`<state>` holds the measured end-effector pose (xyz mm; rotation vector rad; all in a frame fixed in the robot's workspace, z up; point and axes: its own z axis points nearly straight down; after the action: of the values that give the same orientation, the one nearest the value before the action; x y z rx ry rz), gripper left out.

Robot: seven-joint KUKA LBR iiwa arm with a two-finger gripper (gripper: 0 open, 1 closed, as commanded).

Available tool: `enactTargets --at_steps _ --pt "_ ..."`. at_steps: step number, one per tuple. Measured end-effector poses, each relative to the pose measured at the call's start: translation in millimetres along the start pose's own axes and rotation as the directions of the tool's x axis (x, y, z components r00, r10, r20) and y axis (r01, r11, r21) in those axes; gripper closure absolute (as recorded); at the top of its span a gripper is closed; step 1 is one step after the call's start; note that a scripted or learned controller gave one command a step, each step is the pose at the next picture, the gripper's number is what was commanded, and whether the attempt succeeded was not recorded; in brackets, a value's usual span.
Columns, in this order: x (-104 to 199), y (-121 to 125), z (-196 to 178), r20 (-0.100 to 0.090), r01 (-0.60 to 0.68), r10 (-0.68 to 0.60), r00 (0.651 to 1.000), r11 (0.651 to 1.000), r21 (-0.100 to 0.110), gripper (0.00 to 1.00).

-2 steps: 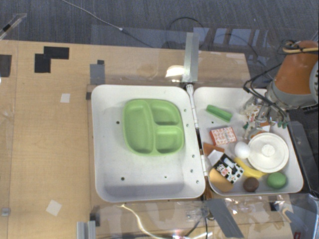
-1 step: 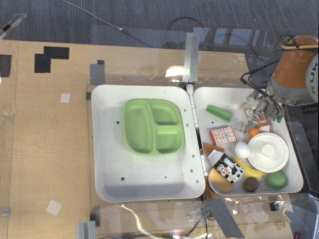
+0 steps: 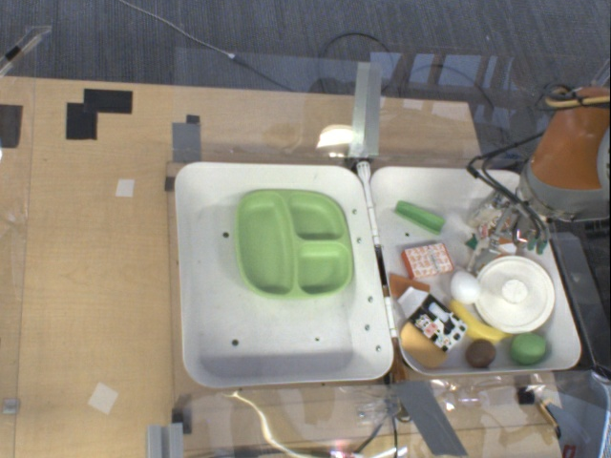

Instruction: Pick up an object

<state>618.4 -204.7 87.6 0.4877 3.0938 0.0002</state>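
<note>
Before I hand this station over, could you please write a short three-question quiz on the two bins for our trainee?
1. True or false: the green divided plate lies in the left bin.
2. Which item lies nearest the right bin's front right corner? A) green cylinder B) green ball C) patterned card
3. Fill in: the white bowl has the arm's claw just ____ it in the camera view.

Key: 1 true. 2 B. 3 behind, towards the bin's back edge.
</note>
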Motion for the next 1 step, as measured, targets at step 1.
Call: enactTargets --at_steps 1 --pt "12.0 49.5 -0.4 0.000 -0.198 0.198 0.980 0.980 -0.001 0.00"
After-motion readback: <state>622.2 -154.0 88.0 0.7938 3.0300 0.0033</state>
